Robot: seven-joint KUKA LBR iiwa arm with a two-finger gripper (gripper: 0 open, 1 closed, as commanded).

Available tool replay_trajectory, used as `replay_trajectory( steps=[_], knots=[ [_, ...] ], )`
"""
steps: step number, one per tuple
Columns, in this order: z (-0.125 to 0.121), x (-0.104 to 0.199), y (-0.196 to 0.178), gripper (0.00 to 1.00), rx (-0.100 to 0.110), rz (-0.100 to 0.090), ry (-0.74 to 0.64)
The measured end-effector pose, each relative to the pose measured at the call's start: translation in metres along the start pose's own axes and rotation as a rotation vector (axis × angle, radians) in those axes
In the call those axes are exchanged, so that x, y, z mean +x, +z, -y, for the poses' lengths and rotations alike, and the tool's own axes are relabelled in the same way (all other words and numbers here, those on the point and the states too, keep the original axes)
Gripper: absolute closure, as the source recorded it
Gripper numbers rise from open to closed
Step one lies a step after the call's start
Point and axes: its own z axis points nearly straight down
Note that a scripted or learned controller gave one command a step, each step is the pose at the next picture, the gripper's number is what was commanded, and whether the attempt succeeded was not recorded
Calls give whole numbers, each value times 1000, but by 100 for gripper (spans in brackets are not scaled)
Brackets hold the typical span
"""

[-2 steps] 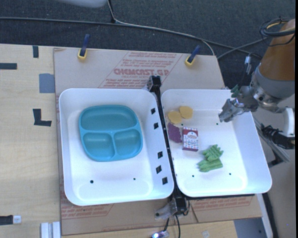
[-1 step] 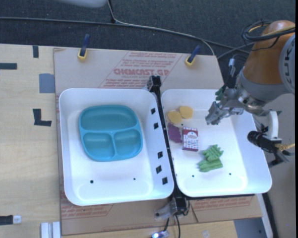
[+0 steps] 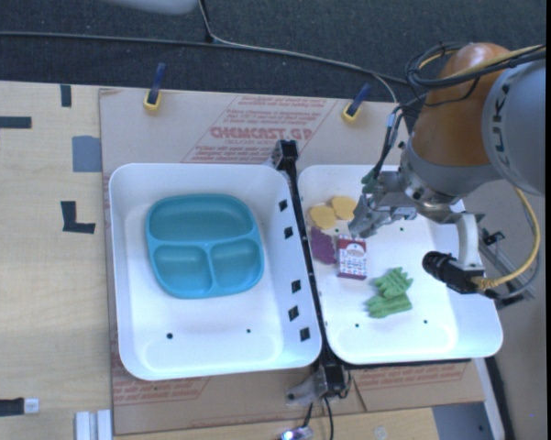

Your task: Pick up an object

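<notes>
Looking down at my bench: the two white bins sit side by side on the cardboard sheet (image 3: 257, 131). The left bin (image 3: 128, 337) has a teal divided plate (image 3: 204, 244) lying flat in its middle, a bit toward the far edge.

The right bin (image 3: 468, 337) is where the action is. The gripper (image 3: 365, 223) is down low over the bin's far-left part, near the wall it shares with the left bin. Honestly, I cannot tell from up here whether the fingers are spread or closed, the wrist body hides them, and I can't see anything clamped between them.

Right beside the gripper, toward the far-left corner, there are a couple of yellow pieces (image 3: 333, 213). Just nearer than the tip sits a small red-and-white carton (image 3: 352, 258), lying flat, with something purple (image 3: 322, 245) touching its left side. A green leafy thing (image 3: 390, 292) rests around the middle of the bin floor, apart from the carton.

Two yellow clamps (image 3: 153, 99) pin the far edge of the cardboard.
</notes>
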Motion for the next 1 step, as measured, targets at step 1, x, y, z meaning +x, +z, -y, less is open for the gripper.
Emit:
replay_trajectory(
  steps=[1],
  knots=[
    [10, 59, 0, 100, 0, 0, -1]
  ],
)
